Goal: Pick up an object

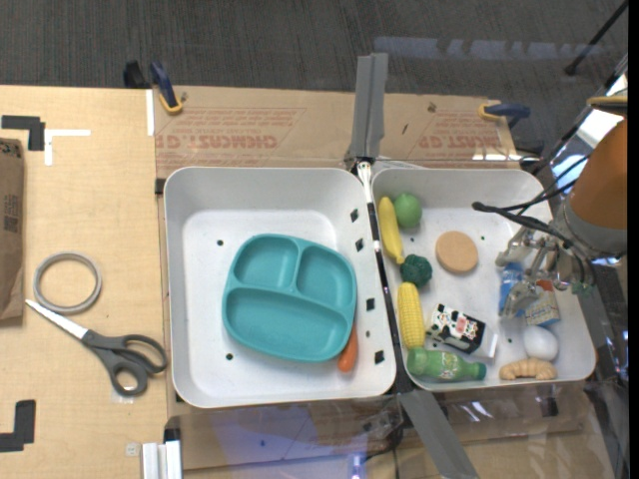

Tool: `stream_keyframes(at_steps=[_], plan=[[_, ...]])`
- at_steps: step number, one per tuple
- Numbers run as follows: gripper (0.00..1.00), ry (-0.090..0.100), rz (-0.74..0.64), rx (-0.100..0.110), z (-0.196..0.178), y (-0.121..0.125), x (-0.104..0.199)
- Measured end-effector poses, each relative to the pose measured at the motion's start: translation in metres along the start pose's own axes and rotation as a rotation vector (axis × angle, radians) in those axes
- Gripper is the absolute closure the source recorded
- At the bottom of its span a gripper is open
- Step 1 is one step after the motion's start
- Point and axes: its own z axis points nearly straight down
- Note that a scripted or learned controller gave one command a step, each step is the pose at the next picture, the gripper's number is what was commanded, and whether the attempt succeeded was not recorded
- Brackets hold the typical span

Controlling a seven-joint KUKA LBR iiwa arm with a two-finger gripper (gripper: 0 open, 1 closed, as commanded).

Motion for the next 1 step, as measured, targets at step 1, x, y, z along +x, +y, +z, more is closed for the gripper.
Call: stream_keyframes(at_steps=[1], plan=[[0.0,-0.001,0.07,-0.001,0.0002,0.0012,-0.0035]])
